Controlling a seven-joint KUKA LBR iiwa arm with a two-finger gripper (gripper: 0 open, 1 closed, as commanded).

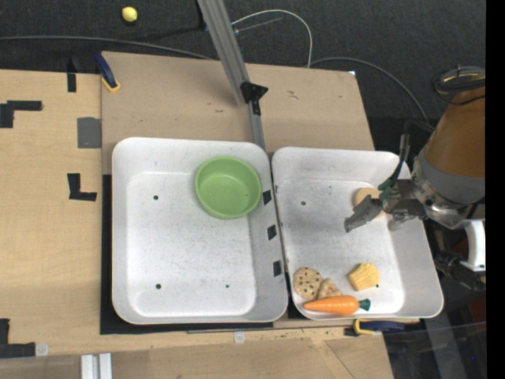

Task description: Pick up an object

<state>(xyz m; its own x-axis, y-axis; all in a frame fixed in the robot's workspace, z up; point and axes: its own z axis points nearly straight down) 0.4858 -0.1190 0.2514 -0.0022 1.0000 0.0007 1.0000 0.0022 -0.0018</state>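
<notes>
**Gripper over right bin, by the tan piece**

Nearest the camera: carrot (334, 305) lying along the front wall of the right bin (316, 164), with a cookie (306, 280) just behind it and a yellow corn piece (363, 275) to its right. Gripper (368, 210) sits over the right bin's far right area; can't tell if its fingers are wide or narrow. A round tan object (364, 196) lies touching or just beside the gripper tip, partly hidden by it, not visibly held. Green bowl (228, 186) sits in the left bin (142, 235), far right corner, well apart from the gripper.
</notes>
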